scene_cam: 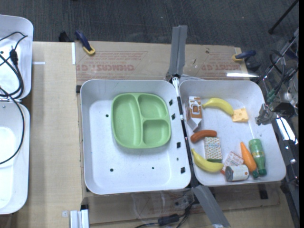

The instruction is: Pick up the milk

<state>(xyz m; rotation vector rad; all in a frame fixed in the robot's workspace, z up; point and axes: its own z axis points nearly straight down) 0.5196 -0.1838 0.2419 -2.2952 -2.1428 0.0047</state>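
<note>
Milk carton (194, 112) is lying in the right bin (256, 87), tucked against its left wall near the far-left corner, so that's your target. It's a small white carton with a brown-orange panel, tipped over on its side. A banana (219, 105) is sitting just beside it toward the far edge, and a wedge of cheese (240, 115) is resting a bit further toward the right wall.

Moving toward the near edge of that bin, you're looking at a sausage (203, 135) lying right below the carton, then a small printed box (213, 149), and a second banana (205, 161) curling along the near-left corner. Over by the near-right corner a carrot (247, 156) and a green bottle (257, 156) are lying side by side, with a grey can (236, 173) and a little white packet (232, 158) crowding in next to them.

The left bin (95, 141) is carrying just a green divided plate (141, 120), sitting toward its far-right part.

The gripper (264, 116) is hanging over the right edge of the right bin, well apart from the carton and with nothing between its fingers as far as you can see. Honestly you can't tell whether it's spread or closed, it's too dark and cluttered over there.
</note>
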